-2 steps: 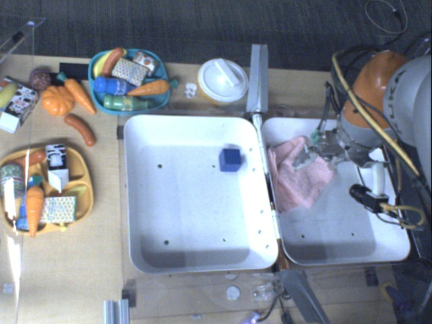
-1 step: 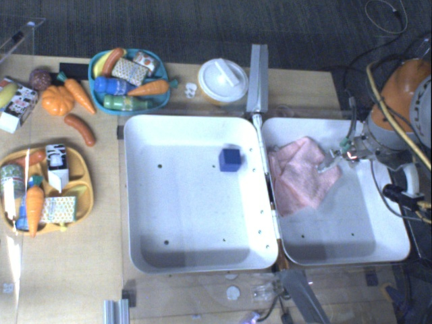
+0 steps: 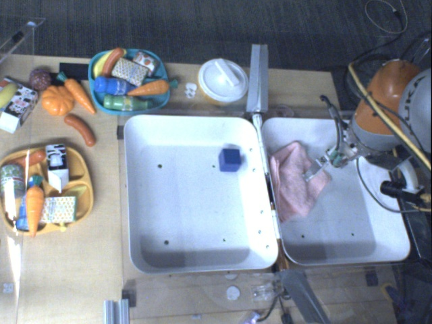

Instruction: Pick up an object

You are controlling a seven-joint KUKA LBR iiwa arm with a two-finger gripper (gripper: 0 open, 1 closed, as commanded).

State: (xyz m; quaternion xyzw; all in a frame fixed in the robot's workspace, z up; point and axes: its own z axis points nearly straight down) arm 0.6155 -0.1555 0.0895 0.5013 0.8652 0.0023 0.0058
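A crumpled pink cloth (image 3: 293, 179) lies in the left part of the right bin (image 3: 351, 241). A small blue cube (image 3: 230, 159) sits in the left bin (image 3: 189, 248), near its upper right. My gripper (image 3: 317, 172) hangs low at the cloth's right edge, its thin fingers pointing down-left and touching or nearly touching the fabric. The arm with its orange band (image 3: 381, 90) reaches in from the right. Nothing visibly sits between the fingers.
Outside the bins on the left are a blue bowl (image 3: 128, 79) and a yellow plate (image 3: 47, 191) of toy food, plus loose carrots and a sausage. A white lidded container (image 3: 223, 79) stands behind the bins. Cables hang at the right.
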